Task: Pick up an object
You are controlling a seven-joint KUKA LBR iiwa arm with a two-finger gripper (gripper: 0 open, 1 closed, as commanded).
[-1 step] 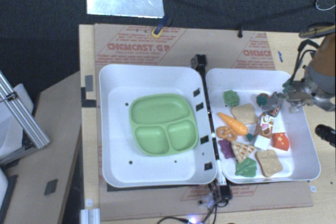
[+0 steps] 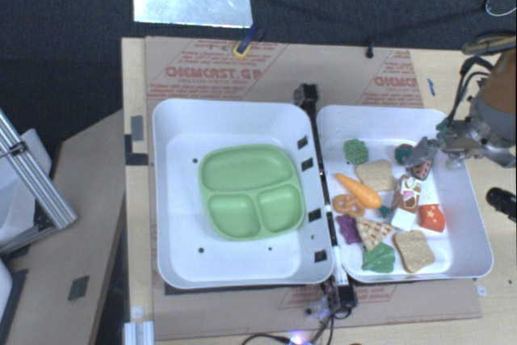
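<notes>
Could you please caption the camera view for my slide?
Gripper hovers over toy food in the right bin; a green divided tray sits in the left bin.

The arm entered from the right edge of the view, its grey body partly cut off by the frame, with the orange band showing near the top right. It leaned leftward and down. The gripper sat at its low end, hanging over the upper right part of the right-hand bin. The metal gripper parts looked blurred and small.
</notes>
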